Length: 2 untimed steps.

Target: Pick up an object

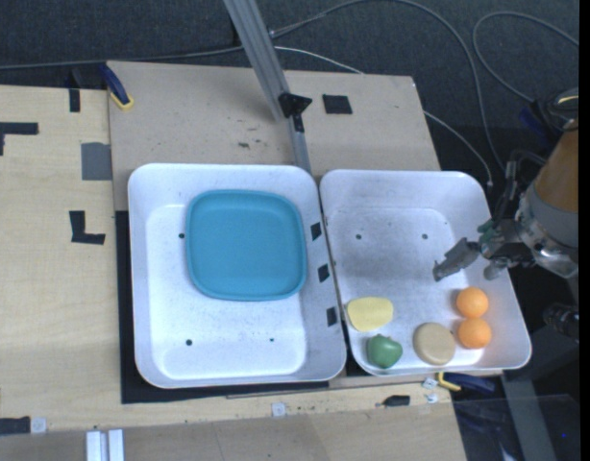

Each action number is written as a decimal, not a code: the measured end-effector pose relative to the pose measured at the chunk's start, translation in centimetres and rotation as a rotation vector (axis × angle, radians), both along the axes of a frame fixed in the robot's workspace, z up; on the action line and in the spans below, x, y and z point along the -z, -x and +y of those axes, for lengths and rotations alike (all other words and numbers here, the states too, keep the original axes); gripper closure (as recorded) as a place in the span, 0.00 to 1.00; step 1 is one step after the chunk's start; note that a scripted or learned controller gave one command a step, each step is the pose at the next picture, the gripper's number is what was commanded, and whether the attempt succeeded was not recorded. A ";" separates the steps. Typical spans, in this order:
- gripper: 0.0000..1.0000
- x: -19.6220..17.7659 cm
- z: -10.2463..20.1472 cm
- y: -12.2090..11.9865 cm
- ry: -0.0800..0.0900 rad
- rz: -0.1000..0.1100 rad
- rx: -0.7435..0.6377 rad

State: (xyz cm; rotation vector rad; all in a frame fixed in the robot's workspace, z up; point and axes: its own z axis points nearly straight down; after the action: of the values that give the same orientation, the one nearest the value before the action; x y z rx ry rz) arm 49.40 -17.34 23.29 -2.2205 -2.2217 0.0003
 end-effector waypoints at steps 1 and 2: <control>0.00 4.9 -0.7 -0.4 -0.001 0.004 0.001; 0.00 10.5 -1.6 -0.3 -0.001 0.005 0.001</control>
State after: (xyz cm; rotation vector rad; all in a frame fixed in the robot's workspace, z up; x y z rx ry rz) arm 49.66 -18.97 12.77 -2.2182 -2.2180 0.0046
